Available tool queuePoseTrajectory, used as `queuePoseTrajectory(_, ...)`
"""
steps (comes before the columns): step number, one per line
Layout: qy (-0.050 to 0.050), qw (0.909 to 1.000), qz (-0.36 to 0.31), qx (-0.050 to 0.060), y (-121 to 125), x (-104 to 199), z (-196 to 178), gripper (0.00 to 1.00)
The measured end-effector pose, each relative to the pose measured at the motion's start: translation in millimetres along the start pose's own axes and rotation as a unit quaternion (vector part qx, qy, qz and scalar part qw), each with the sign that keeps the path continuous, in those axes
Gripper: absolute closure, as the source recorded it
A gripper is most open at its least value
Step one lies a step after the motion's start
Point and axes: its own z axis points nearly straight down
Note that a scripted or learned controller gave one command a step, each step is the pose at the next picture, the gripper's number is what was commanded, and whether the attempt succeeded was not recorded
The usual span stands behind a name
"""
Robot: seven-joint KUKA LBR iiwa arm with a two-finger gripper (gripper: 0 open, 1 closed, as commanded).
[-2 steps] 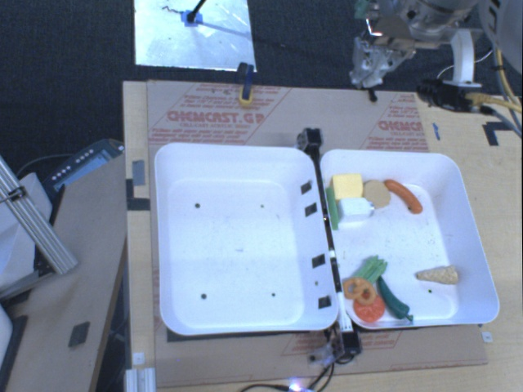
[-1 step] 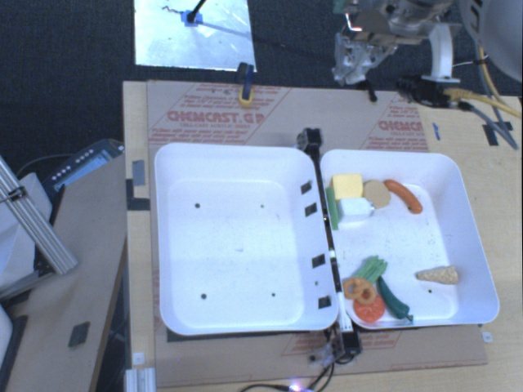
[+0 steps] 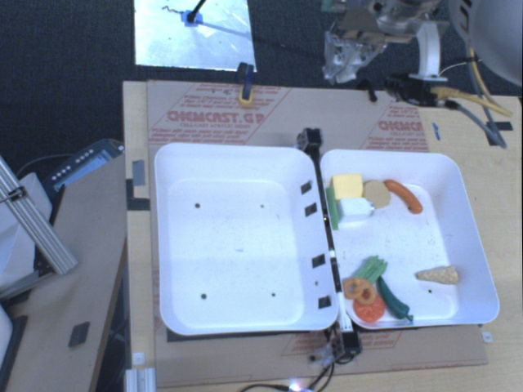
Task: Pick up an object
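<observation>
On the worktop [image 3: 204, 109] the left white bin [image 3: 237, 243] sits beside the right white bin [image 3: 458, 243], which holds every candidate for the pick. Along its left wall lies a thin green strip [image 3: 333, 208], touching a yellow block [image 3: 346, 186] with a white block [image 3: 356, 208] just below it. Next come a round tan piece [image 3: 377, 193] and an orange sausage-shaped toy [image 3: 404, 196], all clustered in the far part of the bin. Nearer the camera sit an orange slice [image 3: 356, 287], a red tomato-like slice [image 3: 368, 309], a green bean-like bundle [image 3: 373, 267] and a dark green pepper shape [image 3: 394, 298], crowded together, while a tan wedge [image 3: 437, 275] lies apart near the right wall. These look like play-food pieces, probably light, stiff and somewhat slick plastic; the tan wedge, standing clear of neighbours, seems the easiest to take, pinched across its narrow width. The sausage would likely roll unless taken across its middle. The end effector [image 3: 345, 60] hangs above the far edge of the worktop, well away from the bin and touching nothing; whether it is open or closed I cannot tell.
</observation>
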Motion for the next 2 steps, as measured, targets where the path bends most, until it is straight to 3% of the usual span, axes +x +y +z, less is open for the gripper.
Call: queuePoseTrajectory(2,0.0,1.0,0.0,0.0,0,38,-1,1.0)
